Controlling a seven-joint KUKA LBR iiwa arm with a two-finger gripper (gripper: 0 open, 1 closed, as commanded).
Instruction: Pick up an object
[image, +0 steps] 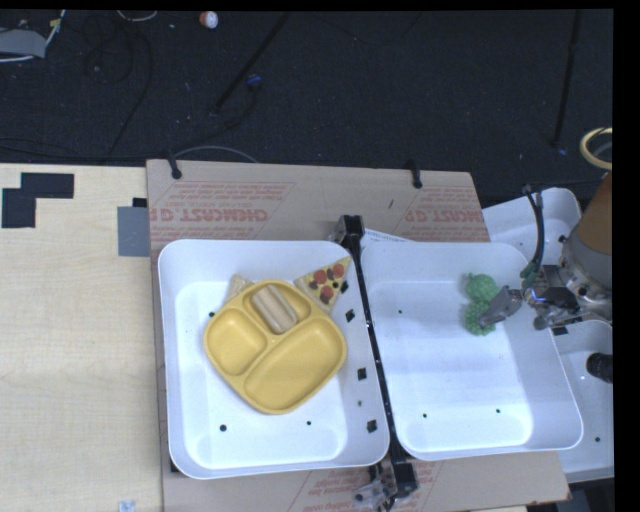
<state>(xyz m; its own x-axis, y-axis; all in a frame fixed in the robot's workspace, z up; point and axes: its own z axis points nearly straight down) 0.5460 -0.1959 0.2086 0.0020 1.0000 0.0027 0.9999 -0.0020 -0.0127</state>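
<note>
In the right bin (470, 420), near its upper right corner, lies a green leafy toy (479, 293). My gripper (525, 313) reaches in over that bin's right rim and stands open. Its left finger (497, 309) lies against the green toy's lower right side, while the other finger sits about fifty pixels to the right, near the rim. Nothing is between the fingers. In the left bin (200, 440) a yellow divided plate (285, 365) carries a tan bun-like piece (274, 306). A pizza slice toy (326, 281) rests at the plate's upper right edge.
A black clamp bar (366, 340) runs between the two bins. The bins rest on a cardboard sheet (300, 205) on a wooden bench (70, 340). The arm's body and cables (590, 250) hang over the right bin's right rim.
</note>
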